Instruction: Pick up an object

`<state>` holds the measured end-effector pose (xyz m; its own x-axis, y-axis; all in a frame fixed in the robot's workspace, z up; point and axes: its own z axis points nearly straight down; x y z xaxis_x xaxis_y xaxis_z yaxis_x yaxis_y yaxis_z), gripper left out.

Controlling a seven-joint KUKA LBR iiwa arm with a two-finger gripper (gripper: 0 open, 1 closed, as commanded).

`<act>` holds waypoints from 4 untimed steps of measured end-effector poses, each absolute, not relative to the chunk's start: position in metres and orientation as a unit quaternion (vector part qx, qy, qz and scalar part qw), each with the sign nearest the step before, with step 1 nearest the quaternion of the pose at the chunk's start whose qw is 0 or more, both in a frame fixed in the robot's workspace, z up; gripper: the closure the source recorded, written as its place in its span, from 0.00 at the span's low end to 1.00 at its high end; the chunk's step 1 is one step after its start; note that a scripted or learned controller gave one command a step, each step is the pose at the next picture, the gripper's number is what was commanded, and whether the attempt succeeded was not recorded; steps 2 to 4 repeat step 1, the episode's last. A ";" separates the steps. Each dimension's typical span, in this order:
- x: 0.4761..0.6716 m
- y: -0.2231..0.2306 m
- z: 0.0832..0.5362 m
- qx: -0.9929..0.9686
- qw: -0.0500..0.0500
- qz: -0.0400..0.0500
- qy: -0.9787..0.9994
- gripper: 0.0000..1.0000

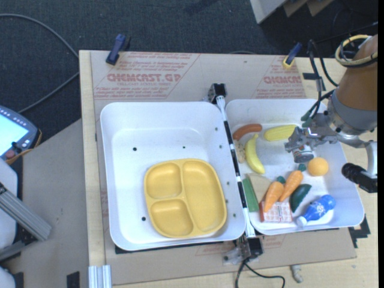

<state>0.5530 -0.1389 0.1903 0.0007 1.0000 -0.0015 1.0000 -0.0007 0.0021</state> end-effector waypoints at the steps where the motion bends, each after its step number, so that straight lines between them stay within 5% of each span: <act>1: 0.543 -0.077 0.199 0.707 -0.001 0.000 0.708 1.00; 4: 0.543 -0.077 0.199 0.707 -0.001 0.000 0.708 1.00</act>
